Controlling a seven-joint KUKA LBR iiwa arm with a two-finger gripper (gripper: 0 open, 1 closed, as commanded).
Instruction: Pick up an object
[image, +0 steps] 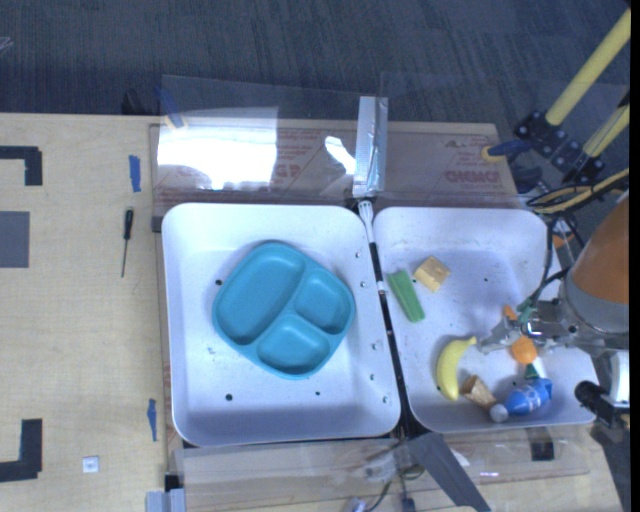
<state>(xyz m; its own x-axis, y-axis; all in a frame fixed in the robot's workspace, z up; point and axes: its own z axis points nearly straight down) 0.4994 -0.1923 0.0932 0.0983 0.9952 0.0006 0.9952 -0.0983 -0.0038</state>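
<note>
Arm low over the right bin, nothing lifted yet.

Left to right for you: blue divided plate (285, 308) in the left bin (190, 240); right bin (470, 232) holds a green block (406, 296), tan cube (432, 273), then the banana (453, 366), likely light, smooth, curved, so pinch its middle. The gripper (520, 333) sits beside an orange piece (524, 351); how wide it's spread, you can't tell.

Lighting is bright and even. Strong glare whitens the clear panel (230, 150) far left of and behind the pincer (517, 335). Shadows under the pincer are soft. The picture is slightly grainy throughout.
</note>
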